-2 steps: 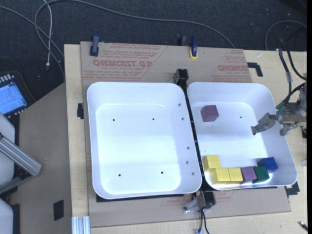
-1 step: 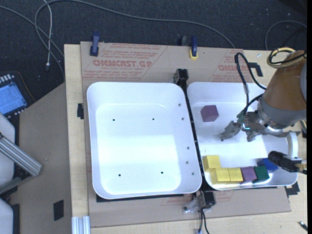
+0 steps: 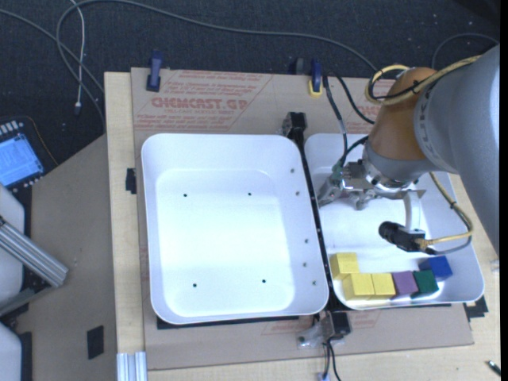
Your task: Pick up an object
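Nothing lifted yet — the gripper (image 3: 355, 190) hangs over the right bin (image 3: 460, 288), grip state impossible to tell; the blocks (image 3: 386, 279) lie along that bin's near edge.

"GP" in red on board (image 3: 202, 101)

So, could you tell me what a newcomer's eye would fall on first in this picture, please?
First, the bulky grey arm with its orange band, reaching in from the right over the right-hand shallow white bin. Next, the row of small coloured blocks along that bin's near edge: yellow, purple, green and blue. Beside it lies the left-hand white bin.
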